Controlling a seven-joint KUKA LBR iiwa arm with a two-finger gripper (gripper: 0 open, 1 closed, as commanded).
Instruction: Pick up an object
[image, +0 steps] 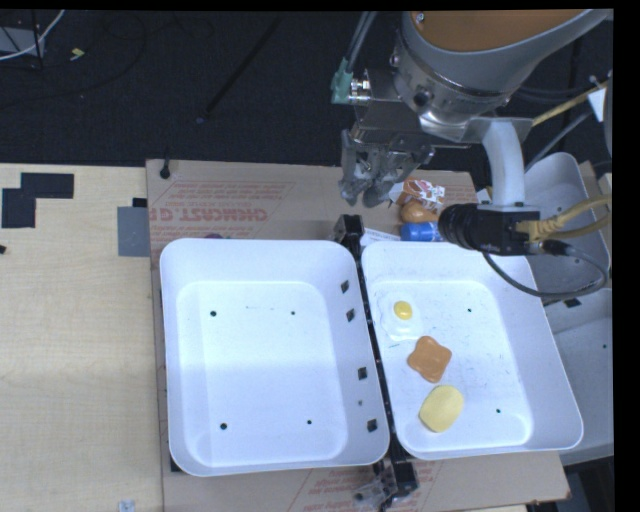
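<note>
The hand (368, 186) hangs at the upper centre of the frame, above the back rim of the bins; whether it stands apart or together cannot be told, and nothing shows in it. The candidate objects lie in the right bin (540, 400), lower right of centre: a toy fried egg (401, 313), a toast-coloured piece (429, 358) and a pale yellow piece (441, 408). All three appear light, rigid, smooth plastic, likely slippery. The thicker yellow piece probably offers the best hold, across its narrow width.
</note>
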